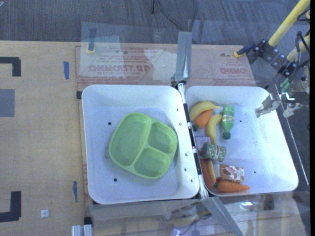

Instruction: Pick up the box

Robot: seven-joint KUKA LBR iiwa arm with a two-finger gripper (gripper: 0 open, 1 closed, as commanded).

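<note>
I see the small red-and-white carton box (232, 172) lying untouched near the right white bin's (275, 146) front edge; my pincer (274, 103) hovers well apart, its state unclear. Pickup not started.

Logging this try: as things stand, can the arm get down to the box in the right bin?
Probably yes. The box lies face up near the bin's front edge with nothing on top of it. A carrot lies close along its front side and may crowd the fingers. The end effector sits at the bin's far right rim.
</note>
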